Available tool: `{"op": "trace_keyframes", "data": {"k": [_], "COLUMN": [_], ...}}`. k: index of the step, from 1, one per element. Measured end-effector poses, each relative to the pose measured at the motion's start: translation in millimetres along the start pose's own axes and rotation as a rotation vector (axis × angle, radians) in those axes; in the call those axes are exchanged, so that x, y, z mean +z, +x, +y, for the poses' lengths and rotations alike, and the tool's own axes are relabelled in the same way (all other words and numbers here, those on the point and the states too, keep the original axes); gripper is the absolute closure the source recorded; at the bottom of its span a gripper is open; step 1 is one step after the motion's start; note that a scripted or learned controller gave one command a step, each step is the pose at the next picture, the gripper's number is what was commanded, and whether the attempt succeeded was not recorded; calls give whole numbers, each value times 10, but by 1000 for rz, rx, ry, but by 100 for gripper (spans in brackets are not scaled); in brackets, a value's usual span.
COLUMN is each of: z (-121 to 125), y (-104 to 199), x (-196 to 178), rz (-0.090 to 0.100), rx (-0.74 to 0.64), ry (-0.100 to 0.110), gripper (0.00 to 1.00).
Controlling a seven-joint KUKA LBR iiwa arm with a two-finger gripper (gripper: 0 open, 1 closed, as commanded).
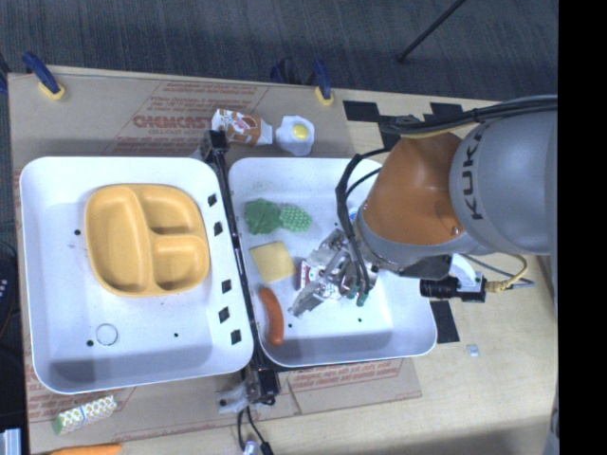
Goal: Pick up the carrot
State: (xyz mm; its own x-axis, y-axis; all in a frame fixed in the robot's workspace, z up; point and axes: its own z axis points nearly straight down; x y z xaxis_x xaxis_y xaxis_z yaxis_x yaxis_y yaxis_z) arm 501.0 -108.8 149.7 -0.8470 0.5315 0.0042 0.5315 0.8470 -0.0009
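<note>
The carrot (273, 316), a short orange stick, lies in the right bin (408, 335) close to its left wall and near the front edge. My gripper (324, 278) hangs low over the middle of that bin, just right of the carrot and a little behind it, apart from it. Nothing orange shows at the gripper. The grey arm with its orange band (417, 202) covers the right half of the bin.
A yellow block (272, 261) and two green pieces (264, 216) (296, 218) lie left of and behind the gripper. The left bin (47, 349) holds a yellow divided tray (147, 237). A small carton (237, 126) and a white and yellow piece (297, 134) sit behind the bins.
</note>
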Motion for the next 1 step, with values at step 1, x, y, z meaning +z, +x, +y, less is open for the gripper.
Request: {"op": "trace_keyframes", "data": {"k": [1], "z": [650], "y": [313], "x": [-420], "rz": [-3], "rx": [111], "ry": [-1], "gripper": [0]}}
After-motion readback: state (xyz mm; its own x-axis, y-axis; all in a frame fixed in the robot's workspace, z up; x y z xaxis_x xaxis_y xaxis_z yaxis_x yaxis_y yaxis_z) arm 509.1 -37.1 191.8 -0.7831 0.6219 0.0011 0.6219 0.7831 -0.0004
